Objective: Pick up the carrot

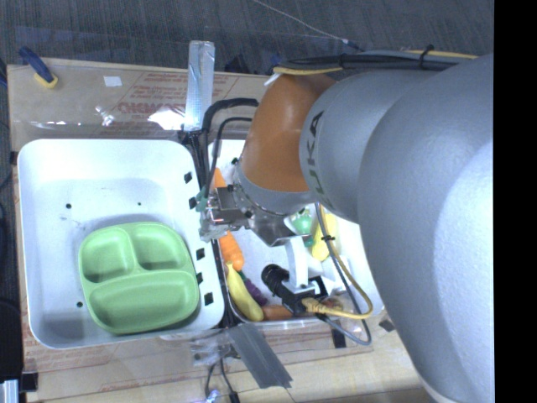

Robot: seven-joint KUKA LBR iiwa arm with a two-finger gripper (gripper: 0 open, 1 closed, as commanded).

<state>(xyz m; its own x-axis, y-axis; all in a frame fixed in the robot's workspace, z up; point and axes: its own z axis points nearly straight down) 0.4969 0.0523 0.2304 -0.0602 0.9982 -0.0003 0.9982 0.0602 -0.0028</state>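
The orange carrot (232, 251) lies at the left edge of the right bin (252, 320), slanting down towards the front. My gripper (220, 215) hangs right over its upper end, close to the wall between the two bins. The wrist and the arm's orange band (281, 141) hide most of that bin. A small orange bit (218, 177) shows just behind the gripper; I cannot tell what it belongs to.
A yellow banana (244, 296), a brown item (275, 311) and a yellow-green piece (319, 233) lie in the right bin near the carrot. The left bin (50, 175) holds a green divided plate (138, 277). Black cables run along the dividing wall.
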